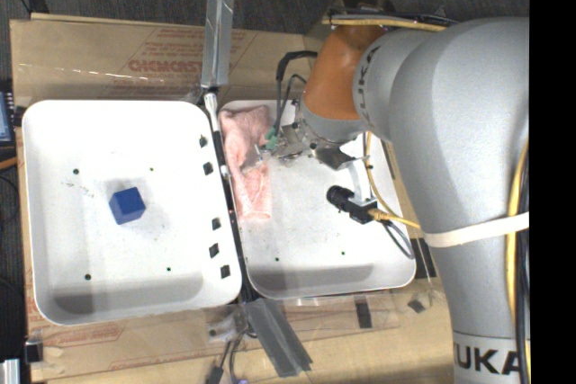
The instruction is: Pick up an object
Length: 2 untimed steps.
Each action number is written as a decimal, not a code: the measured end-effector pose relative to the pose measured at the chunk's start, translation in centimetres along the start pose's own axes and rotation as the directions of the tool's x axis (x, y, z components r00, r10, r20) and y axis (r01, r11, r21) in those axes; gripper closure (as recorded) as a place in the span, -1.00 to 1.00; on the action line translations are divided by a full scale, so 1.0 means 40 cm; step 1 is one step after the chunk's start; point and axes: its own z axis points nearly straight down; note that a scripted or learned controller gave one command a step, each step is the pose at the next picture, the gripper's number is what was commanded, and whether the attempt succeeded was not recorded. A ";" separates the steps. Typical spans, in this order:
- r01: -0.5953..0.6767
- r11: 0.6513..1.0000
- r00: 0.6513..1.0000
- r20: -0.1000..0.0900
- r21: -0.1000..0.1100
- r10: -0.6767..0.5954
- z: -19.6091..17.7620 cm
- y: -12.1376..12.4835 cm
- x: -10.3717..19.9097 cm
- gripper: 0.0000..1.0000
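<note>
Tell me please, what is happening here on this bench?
A grey robot arm reaches into the right bin. Its hand is low at the pink cloth lying along that bin's left wall. I cannot tell whether it grips the cloth. A blue cube sits alone in the left bin.

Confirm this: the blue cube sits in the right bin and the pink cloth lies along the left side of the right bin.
Not quite. The camera view shows the blue cube in the left bin, not the right one. The pink cloth does lie along the left side of the right bin.
</note>
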 end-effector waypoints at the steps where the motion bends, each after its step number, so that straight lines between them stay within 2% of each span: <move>1: 0.003 1.000 1.000 -0.001 0.003 -0.003 -0.024 0.000 0.002 1.00; 2: 0.176 0.984 0.984 0.000 0.000 -0.176 -0.250 0.083 0.149 1.00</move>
